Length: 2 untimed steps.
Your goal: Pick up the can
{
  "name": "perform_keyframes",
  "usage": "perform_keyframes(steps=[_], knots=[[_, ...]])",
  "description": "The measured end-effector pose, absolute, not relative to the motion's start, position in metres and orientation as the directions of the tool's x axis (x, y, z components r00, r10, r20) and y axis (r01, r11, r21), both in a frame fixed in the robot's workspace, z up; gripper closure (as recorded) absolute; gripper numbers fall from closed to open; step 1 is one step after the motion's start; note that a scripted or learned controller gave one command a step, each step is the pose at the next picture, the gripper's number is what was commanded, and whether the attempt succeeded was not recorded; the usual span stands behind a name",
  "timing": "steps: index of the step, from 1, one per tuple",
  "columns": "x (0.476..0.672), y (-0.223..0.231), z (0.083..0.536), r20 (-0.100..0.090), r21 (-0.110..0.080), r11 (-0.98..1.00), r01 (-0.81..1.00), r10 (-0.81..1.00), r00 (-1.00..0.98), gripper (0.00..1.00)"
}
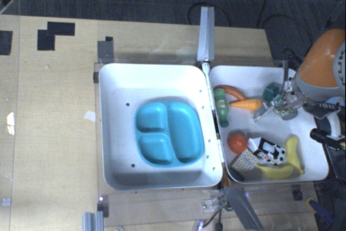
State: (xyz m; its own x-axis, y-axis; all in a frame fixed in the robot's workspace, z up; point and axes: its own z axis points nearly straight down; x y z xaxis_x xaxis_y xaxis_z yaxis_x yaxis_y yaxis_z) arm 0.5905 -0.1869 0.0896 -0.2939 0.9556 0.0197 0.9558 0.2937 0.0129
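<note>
Camera view: no readable label; the can (270, 91), teal, stands in the right bin (319, 167) beside the claw (279, 105), whose grip I cannot tell

Blue divided tray (167, 132) in left bin (116, 116), banana (286, 162), carrot (247, 105), green bottle (220, 106), orange ball (237, 143) in right bin (319, 170)

I see even, soft overhead light, moderately bright. White bins (157, 84) slightly blown out, mild glare on the blue tray (168, 132). Faint shadows under bin rims. Overall low-res softness; arm (324, 65) at the right edge blurry.
</note>
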Motion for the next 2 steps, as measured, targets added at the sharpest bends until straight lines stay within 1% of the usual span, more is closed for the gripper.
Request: perform_keyframes(steps=[1,2], knots=[[0.579,-0.169,0.089,-0.001,0.015,0.307,0.951,0.952,-0.307,0.0],[0.592,-0.187,0.09,0.017,0.014,0.352,0.936,0.936,-0.352,0.0]])
